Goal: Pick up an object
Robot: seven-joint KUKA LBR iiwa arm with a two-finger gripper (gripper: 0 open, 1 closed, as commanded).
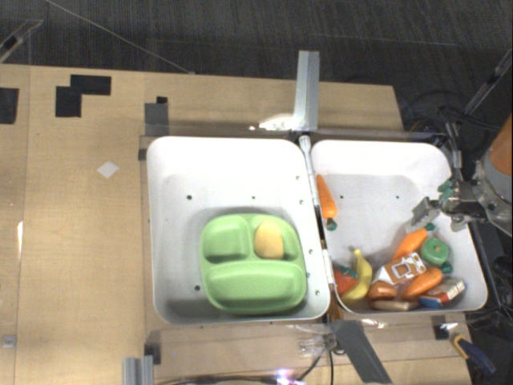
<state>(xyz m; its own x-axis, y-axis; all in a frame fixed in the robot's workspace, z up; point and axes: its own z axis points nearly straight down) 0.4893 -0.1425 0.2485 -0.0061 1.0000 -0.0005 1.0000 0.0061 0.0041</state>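
My gripper hangs over the right side of the right bin, open, with nothing between its fingers. Just below it lie an orange carrot and a green round piece. The bin's near right corner holds a heap of toy food: a banana, a red piece, a white printed box, another orange carrot, a brown sausage and a blue-tipped item. One more slim carrot lies along the bin's left wall.
The left bin holds a green divided tray with a yellow fruit in its upper right compartment. A metal post stands behind the divider between the bins. Cables run at the far right.
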